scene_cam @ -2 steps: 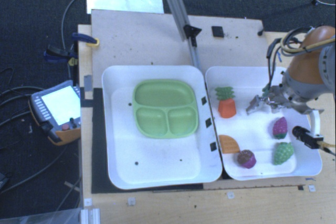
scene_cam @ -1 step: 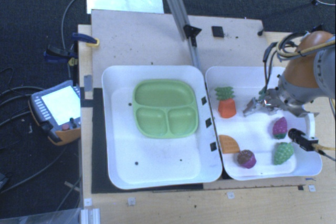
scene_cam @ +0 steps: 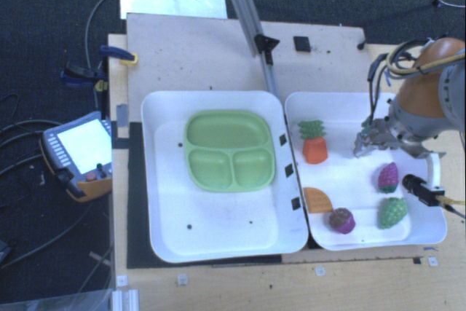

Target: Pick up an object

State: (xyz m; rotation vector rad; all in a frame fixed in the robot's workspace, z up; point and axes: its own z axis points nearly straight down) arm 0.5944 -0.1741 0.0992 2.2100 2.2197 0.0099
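Toy fruit lies scattered over the right bin [scene_cam: 437, 229]: a carrot-like orange piece with a green top [scene_cam: 314, 142] near the bin's left side, an orange slice [scene_cam: 317, 198] by the divide between the bins, a dark purple berry [scene_cam: 341, 220] just beside it, a magenta fruit [scene_cam: 388, 177] and a green bunch of grapes [scene_cam: 392, 213] toward the right. The gripper [scene_cam: 368, 143] hangs over the bin's upper middle, between the carrot piece and the magenta fruit, touching neither; nothing is between its tips, though from here I cannot tell how wide it stands. The left bin [scene_cam: 167, 229] holds a green divided plate [scene_cam: 229, 151].
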